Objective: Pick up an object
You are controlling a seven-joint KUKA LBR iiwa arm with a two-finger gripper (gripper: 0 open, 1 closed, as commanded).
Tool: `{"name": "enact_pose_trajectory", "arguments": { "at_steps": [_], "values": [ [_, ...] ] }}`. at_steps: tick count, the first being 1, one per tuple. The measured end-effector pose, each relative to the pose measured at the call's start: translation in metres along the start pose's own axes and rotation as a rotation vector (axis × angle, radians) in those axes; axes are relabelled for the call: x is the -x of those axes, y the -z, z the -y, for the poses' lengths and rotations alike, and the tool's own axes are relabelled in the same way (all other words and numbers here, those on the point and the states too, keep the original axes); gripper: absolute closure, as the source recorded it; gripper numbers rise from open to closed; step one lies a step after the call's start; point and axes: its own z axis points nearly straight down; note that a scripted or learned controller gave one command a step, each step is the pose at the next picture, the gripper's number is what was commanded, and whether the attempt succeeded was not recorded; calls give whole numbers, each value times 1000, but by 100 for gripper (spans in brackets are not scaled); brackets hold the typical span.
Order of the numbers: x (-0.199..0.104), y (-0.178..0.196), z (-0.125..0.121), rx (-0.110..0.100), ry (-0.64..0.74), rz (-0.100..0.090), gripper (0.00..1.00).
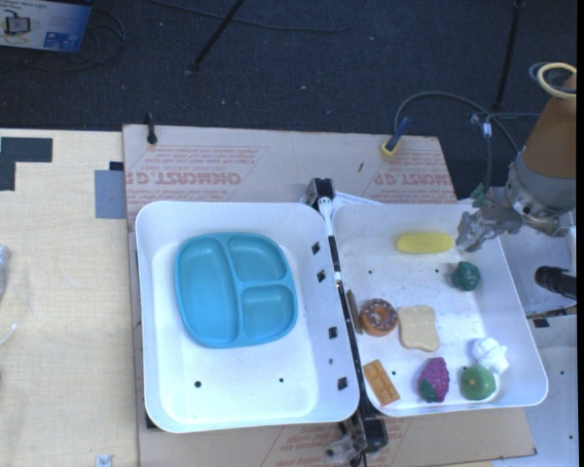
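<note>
Pincer (470, 233) hovers over the right bin (526, 358), just beside the yellow banana (424, 243), which lies flat near the bin's far end. Its fingers look spread, nothing between them. A dark green ball (465, 276) sits just below. Across in the left bin (165, 377), a blue divided plate (237, 288).

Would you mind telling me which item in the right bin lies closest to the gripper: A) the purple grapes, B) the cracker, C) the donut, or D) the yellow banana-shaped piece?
D: the gripper sits at the upper right part of the right bin, just right of the yellow banana-shaped piece, while the donut, the cracker and the purple grapes lie farther toward the bin's near side.
</note>
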Motion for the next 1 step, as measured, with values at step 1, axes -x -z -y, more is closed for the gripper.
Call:
{"name": "enact_pose_trajectory", "arguments": {
  "at_steps": [1],
  "values": [
    [0,-1,0,-1,0,-1,0]
  ]
}}
